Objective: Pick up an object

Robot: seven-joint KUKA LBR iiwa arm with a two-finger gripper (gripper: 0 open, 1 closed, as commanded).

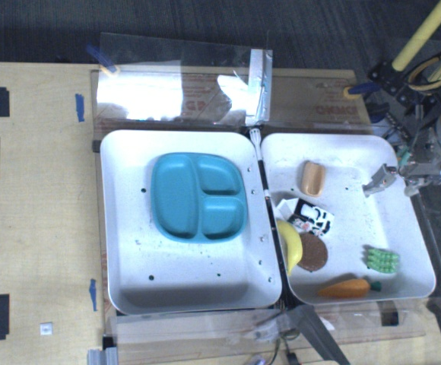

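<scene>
The right bin [357,152] holds several objects. A tan bread-like piece [312,178] lies near its back. A black-and-white item [312,219] sits mid-bin beside a yellow banana [290,245] and a brown round piece [312,253]. A green knobbly item [382,260] and an orange carrot [344,287] lie near the front. My gripper [379,181] hangs at the bin's upper right edge, apart from all of them, with nothing seen in it.
The left bin [129,265] carries a blue divided plate [199,196]. A clear plastic panel [179,82] stands behind the bins. Cables and a yellow pole [432,23] crowd the far right. Wooden bench [30,204] lies to the left.
</scene>
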